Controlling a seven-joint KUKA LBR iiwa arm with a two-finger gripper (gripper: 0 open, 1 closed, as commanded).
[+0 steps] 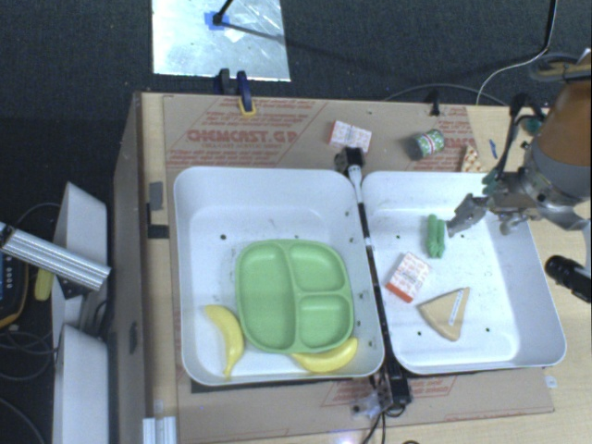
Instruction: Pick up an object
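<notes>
Camera view: green object (pixel 434 235) just beside gripper (pixel 465 215).

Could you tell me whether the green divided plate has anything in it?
Empty: the green divided plate shows bare compartments; both bananas lie outside its rim.

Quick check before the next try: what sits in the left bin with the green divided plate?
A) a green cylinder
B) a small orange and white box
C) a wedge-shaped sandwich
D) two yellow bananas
D: two yellow bananas lie at the near edge of the green divided plate in the left bin.
</notes>
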